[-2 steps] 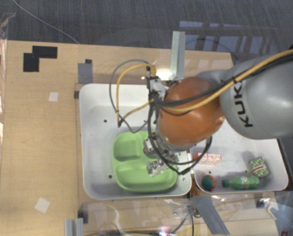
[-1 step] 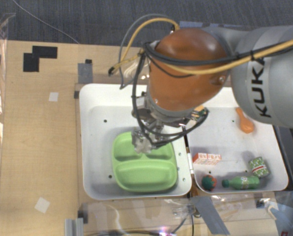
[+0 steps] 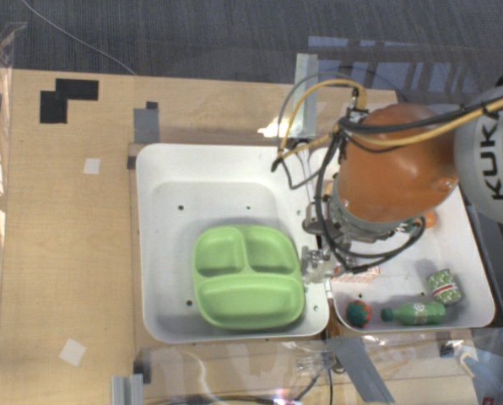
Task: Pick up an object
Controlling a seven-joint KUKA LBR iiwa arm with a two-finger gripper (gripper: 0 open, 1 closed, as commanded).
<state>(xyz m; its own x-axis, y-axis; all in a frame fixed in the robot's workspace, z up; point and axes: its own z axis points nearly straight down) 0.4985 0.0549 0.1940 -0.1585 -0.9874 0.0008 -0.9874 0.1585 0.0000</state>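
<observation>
Bench of pale wood carries two shallow white bins side by side; left bin holds a green divided plate, three compartments, lying flat toward the bin's near right corner, its right edge close to the wall between the bins; right bin holds several small things along its near wall: a small ball, red and green, in the near left corner; a green bottle on its side just right of the ball, neck pointing toward the ball; a small can with green and white markings, tilted, a little beyond the bottle's far end; arm reaches in from the right, its orange band broad and rounded, covering much of the right bin's far half; cables loop off it toward the dividing wall; gripper hangs low at the wall between the bins, just beside the plate's right rim and apart from ball, bottle and can; whether it is released or clenched cannot be told, the metal parts being small and tangled with the cables; nothing is visibly held
</observation>
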